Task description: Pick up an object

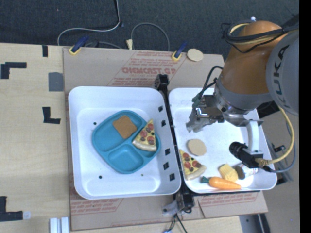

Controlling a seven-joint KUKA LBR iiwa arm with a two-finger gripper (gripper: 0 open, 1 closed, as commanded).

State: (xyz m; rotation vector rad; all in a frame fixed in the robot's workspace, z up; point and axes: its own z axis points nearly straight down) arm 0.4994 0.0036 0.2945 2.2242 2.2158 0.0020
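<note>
Gripper (196,122) over right bin (181,97), upper left part, above round tan cookie (197,147); finger state hard to read, cannot tell. Pizza slice (190,164) near bin's left wall, carrot (221,182) and yellow cheese piece (228,172) along front edge. In left bin (77,130): blue divided plate (109,152) holding brown toast (125,126) and second pizza slice (146,137).

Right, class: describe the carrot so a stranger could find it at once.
Look in the right bin, at its near edge. The carrot lies there, beside a pizza slice and a yellow piece. It alone is long, orange and tapered.
</note>
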